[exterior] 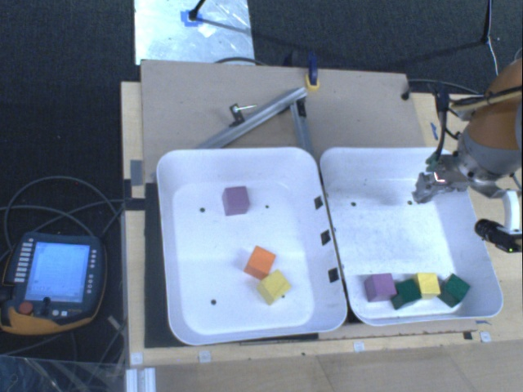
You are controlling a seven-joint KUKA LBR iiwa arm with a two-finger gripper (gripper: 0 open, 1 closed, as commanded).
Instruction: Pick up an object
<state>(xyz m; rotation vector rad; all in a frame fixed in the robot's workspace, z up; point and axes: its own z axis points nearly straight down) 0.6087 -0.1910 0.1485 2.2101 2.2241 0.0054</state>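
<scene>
Blocks in both bins, arm at the right bin's far side

Seven blocks lie in all: three in the left bin point(176, 219) and four in the right bin point(392, 170). The left bin holds one purple block point(235, 200) toward its far edge, and an orange block point(260, 261) touching a yellow block point(274, 287) nearer its front edge, the yellow one just in front and to the right of the orange. The right bin holds a row of four along its front edge: a purple cube point(379, 286) at the left end, a dark green cube point(404, 293) just beside it, a yellow cube point(428, 283) next, and a second dark green cube point(453, 288) at the right end, near the front right corner. The four sit close together, some touching.

The arm point(494, 137) reaches in from the counter's right edge, its orange band above the wrist. The jaws point(428, 188) hang over the far right part of the right bin, well apart from the row of cubes. No block sits between them. How wide the jaws stand cannot be told at this slant.
</scene>
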